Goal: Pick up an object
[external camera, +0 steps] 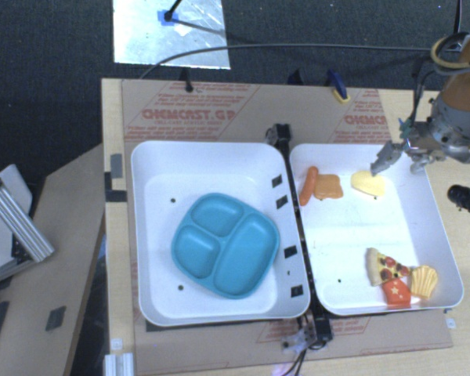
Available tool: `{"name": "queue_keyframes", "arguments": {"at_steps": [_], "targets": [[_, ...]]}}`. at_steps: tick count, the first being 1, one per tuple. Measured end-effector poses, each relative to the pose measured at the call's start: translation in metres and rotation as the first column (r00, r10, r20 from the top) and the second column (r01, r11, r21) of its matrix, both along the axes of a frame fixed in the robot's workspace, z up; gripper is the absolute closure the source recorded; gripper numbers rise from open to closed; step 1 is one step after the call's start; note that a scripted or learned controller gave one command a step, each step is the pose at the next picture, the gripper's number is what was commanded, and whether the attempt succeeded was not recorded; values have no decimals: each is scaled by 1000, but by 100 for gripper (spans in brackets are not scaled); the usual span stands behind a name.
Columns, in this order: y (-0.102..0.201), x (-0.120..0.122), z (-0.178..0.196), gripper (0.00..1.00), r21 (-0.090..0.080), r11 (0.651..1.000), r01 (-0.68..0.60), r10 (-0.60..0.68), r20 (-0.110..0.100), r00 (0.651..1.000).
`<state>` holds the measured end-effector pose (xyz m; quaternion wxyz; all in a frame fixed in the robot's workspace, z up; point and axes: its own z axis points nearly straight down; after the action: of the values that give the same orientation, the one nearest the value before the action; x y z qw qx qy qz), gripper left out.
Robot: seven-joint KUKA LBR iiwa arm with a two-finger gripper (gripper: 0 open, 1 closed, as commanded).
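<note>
Nearest the camera, in the right-hand shallow white bin point(446, 276), a small cluster of toy food lies against the front corner: a pizza slice with red dots point(382, 265), a red-orange piece point(397, 292) just below it, and a ridged yellow shell-shaped piece point(424, 280) touching them on the right. The left-hand white bin point(153, 210) holds a blue plastic plate with three compartments point(225, 244), lying tilted across the middle of the bin floor.

Farther back in the right bin, an orange carrot-like stick point(307, 185) lies close to the dividing wall, with a flat orange-tan piece point(327, 186) touching its right side. Right of these, apart from them, sits a pale yellow rounded piece point(367, 183).

The gripper point(382, 163) of the grey arm reaches in from the right, angled down toward the back of the right bin, and its tip is just above and touching or almost touching the upper right edge of the pale yellow piece. Whether its jaws are apart or together cannot be told from this angle, and nothing is visibly clamped between them.

Both bins rest on a brown cardboard sheet with red lettering point(188, 116). Beyond it, a crinkled silver foil square point(168, 22) lies on the dark floor.
</note>
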<state>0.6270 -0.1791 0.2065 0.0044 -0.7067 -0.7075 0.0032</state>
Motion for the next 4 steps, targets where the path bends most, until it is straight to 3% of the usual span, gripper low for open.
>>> {"name": "queue_keyframes", "arguments": {"at_steps": [1,3,4], "targets": [[0,3,8,0,-2,1000,-3,3,13,1000],[13,7,-105,0,-1,1000,-5,5,9,1000],[12,8,-120,0,-4,1000,-5,5,15,1000]]}}
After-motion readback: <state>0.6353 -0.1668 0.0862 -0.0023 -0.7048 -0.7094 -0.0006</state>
